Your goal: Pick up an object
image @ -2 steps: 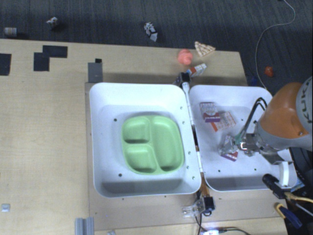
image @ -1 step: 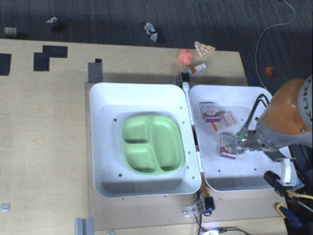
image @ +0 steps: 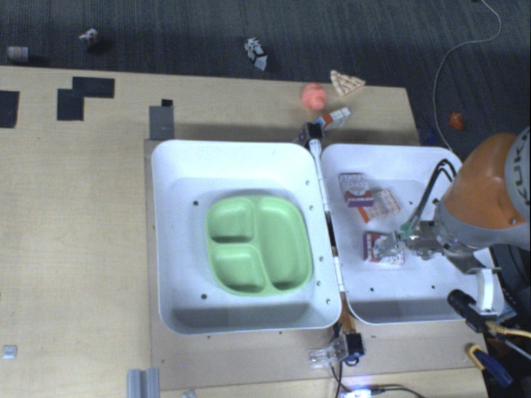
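- Packets lie in the right bin [image: 431, 293]: one small packet [image: 383, 247] at centre-right of the frame, just left of the end effector [image: 412, 237], perhaps touching it; I cannot tell its opening.
- Arm [image: 489, 197] reaches in from the right, placed low, apparently for a grasp.
- Another packet [image: 369, 197] lies above.
- Green tray [image: 257, 243] fills the left bin [image: 166, 222].

Divided tray [image: 259, 244] inside the left bin [image: 178, 181]. Two packets [image: 370, 200] [image: 382, 247] in the right bin [image: 365, 301], gripper [image: 410, 237] just right of the lower one.
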{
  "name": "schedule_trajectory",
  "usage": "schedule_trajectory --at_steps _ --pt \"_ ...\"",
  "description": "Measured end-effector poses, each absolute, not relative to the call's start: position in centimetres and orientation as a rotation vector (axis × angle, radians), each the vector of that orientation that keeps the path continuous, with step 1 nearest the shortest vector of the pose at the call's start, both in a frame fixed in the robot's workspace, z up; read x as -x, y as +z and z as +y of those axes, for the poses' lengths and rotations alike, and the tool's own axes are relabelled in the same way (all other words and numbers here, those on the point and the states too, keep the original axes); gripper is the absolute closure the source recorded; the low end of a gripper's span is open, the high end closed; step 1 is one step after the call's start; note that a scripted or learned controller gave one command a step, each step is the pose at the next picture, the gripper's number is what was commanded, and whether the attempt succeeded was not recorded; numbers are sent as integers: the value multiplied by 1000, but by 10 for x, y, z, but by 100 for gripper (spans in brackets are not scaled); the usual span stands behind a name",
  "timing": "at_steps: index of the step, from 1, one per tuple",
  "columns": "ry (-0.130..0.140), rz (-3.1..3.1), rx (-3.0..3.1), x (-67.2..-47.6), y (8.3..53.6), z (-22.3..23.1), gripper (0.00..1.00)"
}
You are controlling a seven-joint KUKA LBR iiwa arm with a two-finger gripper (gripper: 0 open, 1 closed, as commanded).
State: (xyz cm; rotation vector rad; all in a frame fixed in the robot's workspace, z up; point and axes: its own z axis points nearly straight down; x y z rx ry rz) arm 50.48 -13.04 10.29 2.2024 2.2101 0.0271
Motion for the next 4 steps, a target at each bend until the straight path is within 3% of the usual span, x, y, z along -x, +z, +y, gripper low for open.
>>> schedule_trajectory --at_steps 1,2,3,4 --pt "9 2216 -2211 -490 87 -97 0" --pt "15 2215 -2206 -492 98 -97 100" --pt "15 2215 -2206 -492 98 -97 0" --pt "9 2221 -2210 -566 87 -106 0"
